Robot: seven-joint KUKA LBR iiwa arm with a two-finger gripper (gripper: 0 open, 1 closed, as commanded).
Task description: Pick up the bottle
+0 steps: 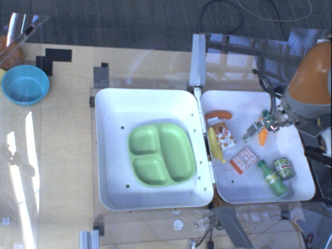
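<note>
The gripper [255, 130] hangs over the upper middle of the right bin [248, 100] with its jaws slightly parted and nothing between them, an orange carrot [263, 136] just beside its tips. The bottle [273, 178], green and lying on its side, rests near the bin's lower right corner, well below the gripper, with a small can [284, 168] just beside it and a red packet [243, 160] to its left. To do this well, I judge the arm should travel toward that corner, turn the jaws across the bottle's narrow width, and come down on its body away from the can.
</note>
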